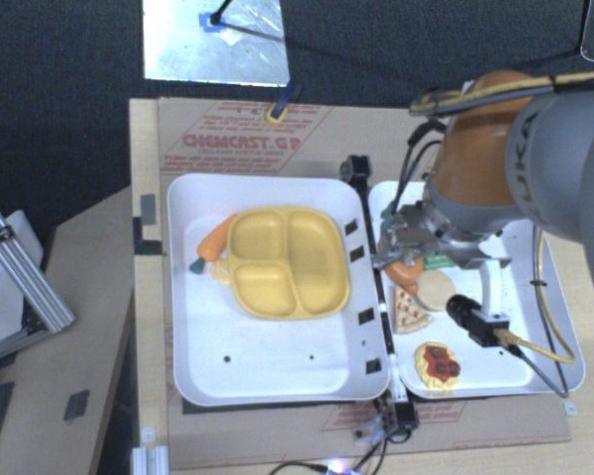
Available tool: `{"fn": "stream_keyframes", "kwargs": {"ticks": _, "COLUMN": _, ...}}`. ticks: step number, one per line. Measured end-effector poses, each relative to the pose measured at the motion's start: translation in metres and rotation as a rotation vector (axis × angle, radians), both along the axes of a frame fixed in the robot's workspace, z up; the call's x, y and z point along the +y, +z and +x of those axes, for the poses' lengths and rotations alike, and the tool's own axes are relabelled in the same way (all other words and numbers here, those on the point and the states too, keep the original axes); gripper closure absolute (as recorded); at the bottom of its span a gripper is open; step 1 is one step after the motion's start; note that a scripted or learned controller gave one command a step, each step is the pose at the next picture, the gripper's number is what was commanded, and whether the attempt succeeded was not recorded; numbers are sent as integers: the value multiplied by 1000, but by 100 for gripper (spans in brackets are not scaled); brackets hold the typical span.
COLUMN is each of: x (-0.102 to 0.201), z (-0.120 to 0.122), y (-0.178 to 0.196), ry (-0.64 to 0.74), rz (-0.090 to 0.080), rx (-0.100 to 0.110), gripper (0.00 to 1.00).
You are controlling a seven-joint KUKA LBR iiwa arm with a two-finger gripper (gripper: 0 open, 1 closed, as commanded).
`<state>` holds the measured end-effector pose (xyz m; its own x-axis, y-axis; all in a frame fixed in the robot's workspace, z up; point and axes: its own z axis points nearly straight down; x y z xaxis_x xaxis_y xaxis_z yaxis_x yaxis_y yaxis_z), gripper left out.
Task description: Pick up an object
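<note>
My gripper (404,248) hangs low over the left part of the right bin (549,295), close to the wall between the two bins. Just below it lies an orange-red toy food piece (408,271), with a green piece (438,261) beside it; whether the gripper touches either one is hidden by the wrist. A round beige piece (436,290) lies next to these, a pizza slice (409,312) in front of them, and a small yellow disc with red sauce (438,364) near the bin's front.
The left bin (267,364) holds a yellow divided plate (282,262) with a carrot (215,237) at its left edge. The grey arm with its orange band (485,137) covers the back of the right bin.
</note>
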<state>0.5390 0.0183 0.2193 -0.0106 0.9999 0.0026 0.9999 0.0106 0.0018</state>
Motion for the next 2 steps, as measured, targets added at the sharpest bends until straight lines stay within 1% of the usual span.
{"fn": "stream_keyframes", "kwargs": {"ticks": 1, "x": 41, "z": 33, "y": 16, "ry": -1, "rz": -1, "rx": -3, "gripper": 100}}
{"fn": "stream_keyframes", "kwargs": {"ticks": 2, "x": 36, "z": 22, "y": 9, "ry": -9, "rz": -3, "rx": 3, "gripper": 100}}
